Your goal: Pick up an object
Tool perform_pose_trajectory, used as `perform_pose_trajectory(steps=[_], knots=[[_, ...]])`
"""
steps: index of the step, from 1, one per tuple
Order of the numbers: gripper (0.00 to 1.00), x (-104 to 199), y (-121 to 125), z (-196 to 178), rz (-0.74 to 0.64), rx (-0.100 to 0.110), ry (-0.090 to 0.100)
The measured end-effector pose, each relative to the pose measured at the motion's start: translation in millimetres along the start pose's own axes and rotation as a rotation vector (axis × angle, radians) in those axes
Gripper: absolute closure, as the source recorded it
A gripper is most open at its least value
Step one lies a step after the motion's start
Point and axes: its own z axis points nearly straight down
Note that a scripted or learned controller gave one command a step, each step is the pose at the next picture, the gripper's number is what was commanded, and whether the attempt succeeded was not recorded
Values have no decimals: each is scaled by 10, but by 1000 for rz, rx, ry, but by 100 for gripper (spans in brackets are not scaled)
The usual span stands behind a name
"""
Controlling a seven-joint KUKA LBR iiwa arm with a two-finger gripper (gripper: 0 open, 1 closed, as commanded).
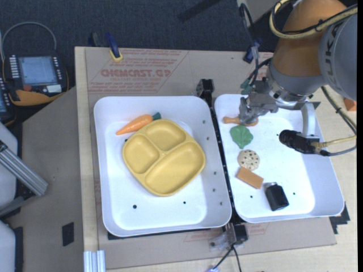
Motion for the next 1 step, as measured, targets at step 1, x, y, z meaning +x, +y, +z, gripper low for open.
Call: perform_pose_trajectory(steps=[1], knots=[[100,543,-153,124,1,2,-1]])
